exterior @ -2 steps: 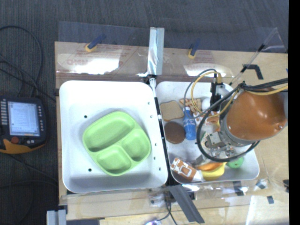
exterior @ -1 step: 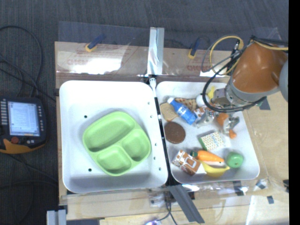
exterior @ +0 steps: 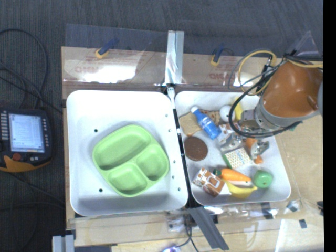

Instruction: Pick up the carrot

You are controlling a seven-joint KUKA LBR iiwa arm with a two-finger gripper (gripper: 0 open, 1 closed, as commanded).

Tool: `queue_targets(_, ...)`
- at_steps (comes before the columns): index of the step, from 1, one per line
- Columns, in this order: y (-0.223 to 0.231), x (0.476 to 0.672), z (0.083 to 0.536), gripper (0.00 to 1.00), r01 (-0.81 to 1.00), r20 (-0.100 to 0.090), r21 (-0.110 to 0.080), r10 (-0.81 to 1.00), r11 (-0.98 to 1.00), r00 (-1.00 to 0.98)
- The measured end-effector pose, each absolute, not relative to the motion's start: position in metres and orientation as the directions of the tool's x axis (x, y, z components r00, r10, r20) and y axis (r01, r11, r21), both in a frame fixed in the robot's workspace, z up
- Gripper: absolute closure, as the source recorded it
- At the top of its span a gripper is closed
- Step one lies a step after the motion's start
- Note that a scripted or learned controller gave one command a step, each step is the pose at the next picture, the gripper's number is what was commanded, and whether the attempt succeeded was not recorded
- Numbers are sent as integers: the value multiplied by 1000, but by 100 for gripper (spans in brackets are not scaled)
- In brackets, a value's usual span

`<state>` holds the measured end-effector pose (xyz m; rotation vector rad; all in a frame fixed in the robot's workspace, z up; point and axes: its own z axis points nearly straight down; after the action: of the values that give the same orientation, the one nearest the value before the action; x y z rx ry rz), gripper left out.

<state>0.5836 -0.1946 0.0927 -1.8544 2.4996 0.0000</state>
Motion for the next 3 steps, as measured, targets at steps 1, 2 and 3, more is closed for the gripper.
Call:
queue_targets(1, -176, 506, 92, 0, -937, -5, -10, -937, 349, -349)
queue_targets(2, -158, 497, 94, 0, -926, -9, -42, -927, 375, -375)
queue_targets(3, -149, 492, 92, 0, -997, 2, -26, -997, 77, -77)
